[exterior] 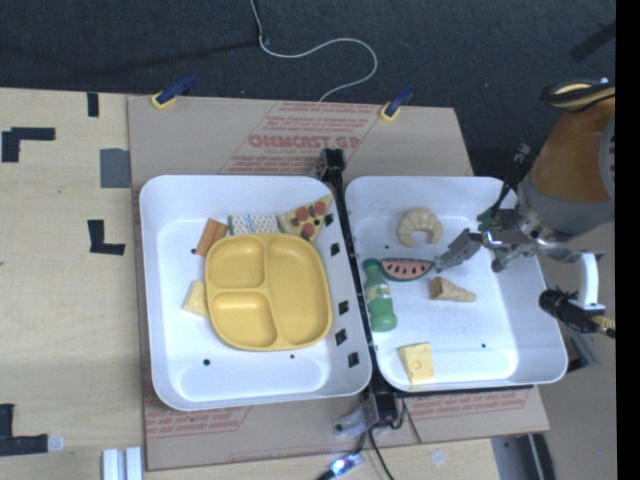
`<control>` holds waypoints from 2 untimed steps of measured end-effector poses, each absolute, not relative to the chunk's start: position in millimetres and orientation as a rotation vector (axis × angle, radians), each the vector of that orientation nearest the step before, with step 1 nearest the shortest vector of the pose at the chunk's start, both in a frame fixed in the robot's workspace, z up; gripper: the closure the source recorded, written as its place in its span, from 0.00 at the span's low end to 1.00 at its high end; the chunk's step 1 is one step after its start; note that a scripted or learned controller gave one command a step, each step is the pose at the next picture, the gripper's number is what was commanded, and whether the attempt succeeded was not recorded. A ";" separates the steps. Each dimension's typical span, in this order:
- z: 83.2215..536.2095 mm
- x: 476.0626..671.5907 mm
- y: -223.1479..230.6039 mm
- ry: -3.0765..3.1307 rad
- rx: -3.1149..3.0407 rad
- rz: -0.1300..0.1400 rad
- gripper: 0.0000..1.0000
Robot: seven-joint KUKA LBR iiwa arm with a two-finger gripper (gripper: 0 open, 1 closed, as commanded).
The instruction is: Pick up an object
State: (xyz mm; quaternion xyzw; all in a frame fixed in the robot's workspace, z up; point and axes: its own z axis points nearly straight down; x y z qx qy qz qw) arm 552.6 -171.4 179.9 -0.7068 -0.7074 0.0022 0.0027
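Watermelon point(407, 268) lies loose at the right bin's point(530, 368) 9 o'clock side. Gripper point(450, 253), at the slice's 2 o'clock, is empty; finger state unclear. Grasp not yet made.

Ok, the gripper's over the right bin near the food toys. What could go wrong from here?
The gripper sits among the watermelon slice, croissant and small wedge, so coming down it may nudge one aside rather than grasp it. The watermelon slice lies flat and thin, so fingers could slide off. The green bottle lies along the bin divider, hard to get around.
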 end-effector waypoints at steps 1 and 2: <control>115.6 549.0 -173.6 -2.218 -2.216 0.007 0.00; 82.9 548.8 -172.7 -2.223 -2.219 0.003 0.00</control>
